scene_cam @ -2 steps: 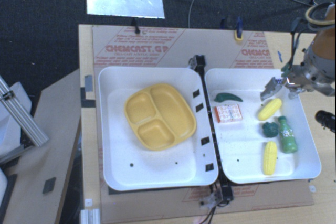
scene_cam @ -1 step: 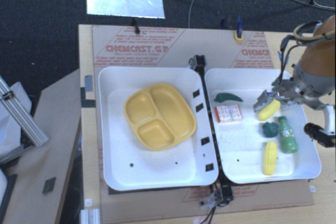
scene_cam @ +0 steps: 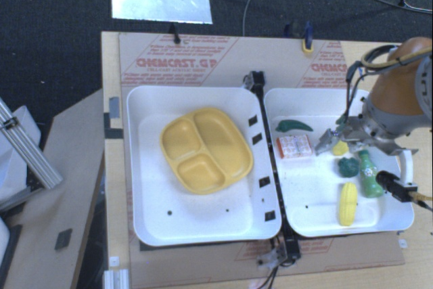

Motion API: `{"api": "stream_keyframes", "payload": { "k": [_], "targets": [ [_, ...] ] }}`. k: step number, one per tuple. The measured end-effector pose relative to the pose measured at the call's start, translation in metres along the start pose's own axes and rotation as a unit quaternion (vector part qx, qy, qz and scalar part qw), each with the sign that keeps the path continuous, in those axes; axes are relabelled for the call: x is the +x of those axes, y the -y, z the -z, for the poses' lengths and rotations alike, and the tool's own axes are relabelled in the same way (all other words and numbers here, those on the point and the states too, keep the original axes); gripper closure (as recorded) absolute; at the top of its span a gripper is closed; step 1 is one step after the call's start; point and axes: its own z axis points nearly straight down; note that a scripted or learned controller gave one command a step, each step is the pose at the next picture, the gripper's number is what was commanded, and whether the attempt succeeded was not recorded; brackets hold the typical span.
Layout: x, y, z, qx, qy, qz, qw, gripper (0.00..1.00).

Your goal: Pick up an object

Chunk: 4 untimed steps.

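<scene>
While gripper hangs low in right bin, right of frame centre, finger state cannot be told. Nearest targets: small yellow piece at its tip, red-white box just left, teal lump below. Risk: crowding, so descent may nudge neighbours or close on nothing. Corn lies apart, an easier pick.
</scene>
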Motion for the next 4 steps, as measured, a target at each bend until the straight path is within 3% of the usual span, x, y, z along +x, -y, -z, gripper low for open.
{"api": "stream_keyframes", "payload": {
  "k": [1, 2, 4],
  "targets": [
    [0.0, -0.001, -0.051, -0.001, 0.0, 0.0, 1.0, 0.0],
    [0.0, -0.002, -0.038, -0.003, 0.001, 0.0, 1.0, 1.0],
    [-0.003, -0.007, 0.069, -0.003, 0.001, 0.001, 1.0, 1.0]
  ]
}}
